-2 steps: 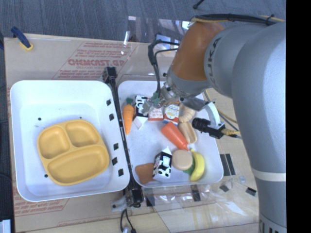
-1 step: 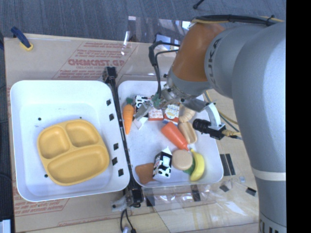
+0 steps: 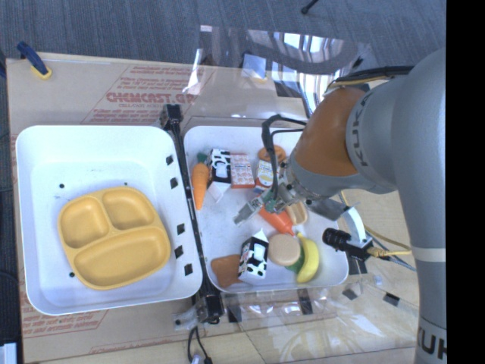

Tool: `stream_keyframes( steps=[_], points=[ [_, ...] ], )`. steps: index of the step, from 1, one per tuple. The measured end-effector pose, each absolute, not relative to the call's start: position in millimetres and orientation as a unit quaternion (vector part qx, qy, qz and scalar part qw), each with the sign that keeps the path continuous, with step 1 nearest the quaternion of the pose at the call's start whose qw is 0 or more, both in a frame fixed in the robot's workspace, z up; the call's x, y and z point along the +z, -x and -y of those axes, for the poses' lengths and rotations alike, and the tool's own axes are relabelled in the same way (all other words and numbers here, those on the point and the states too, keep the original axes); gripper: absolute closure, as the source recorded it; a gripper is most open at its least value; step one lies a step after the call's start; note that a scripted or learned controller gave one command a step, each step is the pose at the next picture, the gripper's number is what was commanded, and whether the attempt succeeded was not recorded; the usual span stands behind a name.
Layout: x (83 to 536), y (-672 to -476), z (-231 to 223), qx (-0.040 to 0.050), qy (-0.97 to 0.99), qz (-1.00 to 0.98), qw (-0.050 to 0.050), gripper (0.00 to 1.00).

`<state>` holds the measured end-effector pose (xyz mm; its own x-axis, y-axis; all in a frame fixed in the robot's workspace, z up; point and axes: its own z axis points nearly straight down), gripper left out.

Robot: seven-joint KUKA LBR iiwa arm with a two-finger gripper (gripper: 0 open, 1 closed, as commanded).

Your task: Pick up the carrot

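A carrot (image 3: 199, 186), orange with a green top, lies along the left wall of the right bin (image 3: 227, 218), pointing toward the front. My gripper (image 3: 260, 205) hangs over the middle of that bin, well to the right of the carrot and apart from it. A second orange piece (image 3: 277, 221) lies just under and to the right of the gripper; whether it is touched is unclear. The arm's orange band (image 3: 330, 139) covers the bin's back right part.
A black-and-white carton (image 3: 220, 165), a red-and-white box (image 3: 241, 171) and a small bottle (image 3: 265, 170) crowd the right bin's back. At its front lie a cow-patterned carton (image 3: 256, 258), a bun (image 3: 284, 250), a banana (image 3: 309, 258) and a brown piece (image 3: 226, 268). The left bin (image 3: 45, 158) holds a yellow divided plate (image 3: 82, 268).
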<state>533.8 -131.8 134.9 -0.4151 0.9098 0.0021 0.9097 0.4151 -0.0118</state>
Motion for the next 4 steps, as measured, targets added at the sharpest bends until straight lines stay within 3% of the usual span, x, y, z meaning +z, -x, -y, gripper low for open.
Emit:
stream_keyframes(
  steps=[1, 2, 3, 4],
  points=[
    [91.3, -557.8, 168.4, -0.0005, 0.401, 0.916, 0.001, 0.0],
    [102.0, -559.3, 167.3, -0.0011, 0.398, 0.917, 0.0, 1.0],
    [155.9, -511.5, 119.1, -0.0011, 0.367, 0.93, -0.001, 1.0],
    [191.6, -517.1, 61.9, -0.0002, 0.503, 0.864, 0.0, 1.0]
  ],
)
